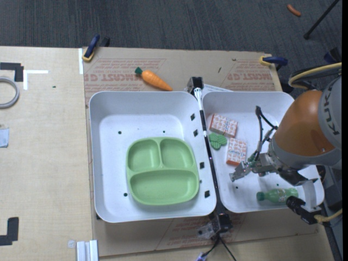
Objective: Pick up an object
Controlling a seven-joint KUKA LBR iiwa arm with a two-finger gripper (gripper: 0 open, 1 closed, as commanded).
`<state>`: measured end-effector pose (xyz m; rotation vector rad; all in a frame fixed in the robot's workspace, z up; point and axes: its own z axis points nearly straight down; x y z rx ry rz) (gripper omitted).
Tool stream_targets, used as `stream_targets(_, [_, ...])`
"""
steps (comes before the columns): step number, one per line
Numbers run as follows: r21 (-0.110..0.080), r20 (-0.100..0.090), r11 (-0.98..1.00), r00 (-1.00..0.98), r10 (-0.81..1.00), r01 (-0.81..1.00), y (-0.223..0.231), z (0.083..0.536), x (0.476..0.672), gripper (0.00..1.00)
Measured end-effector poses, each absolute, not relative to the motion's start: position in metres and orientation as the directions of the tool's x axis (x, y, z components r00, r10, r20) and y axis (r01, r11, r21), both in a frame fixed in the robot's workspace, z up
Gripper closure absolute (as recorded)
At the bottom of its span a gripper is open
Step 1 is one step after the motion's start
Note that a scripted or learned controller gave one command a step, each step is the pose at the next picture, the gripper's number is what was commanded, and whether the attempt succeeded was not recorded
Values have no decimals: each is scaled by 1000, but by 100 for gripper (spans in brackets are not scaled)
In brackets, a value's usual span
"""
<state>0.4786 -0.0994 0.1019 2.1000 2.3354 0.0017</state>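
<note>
Camera view: the gripper (243, 171) hangs low over the right bin (244, 200), near its middle; whether its jaws are wide or narrow I cannot tell. A green bottle (277, 195) lies by the front edge. Two patterned boxes (230, 136) sit toward the left wall. A green divided plate (162, 171) rests in the left bin (109, 124).

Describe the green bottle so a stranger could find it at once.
Look in the right-hand white bin. Along its near edge, below the end effector, the green bottle lies on its side. Unlike the patterned boxes further back, it is clear green and rounded.
</note>
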Motion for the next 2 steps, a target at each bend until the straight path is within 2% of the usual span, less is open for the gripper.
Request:
stream_targets(1, [0,0,-6,6,1000,1000,-105,92,536,0])
stream_targets(2, [0,0,-8,8,1000,1000,-105,102,536,100])
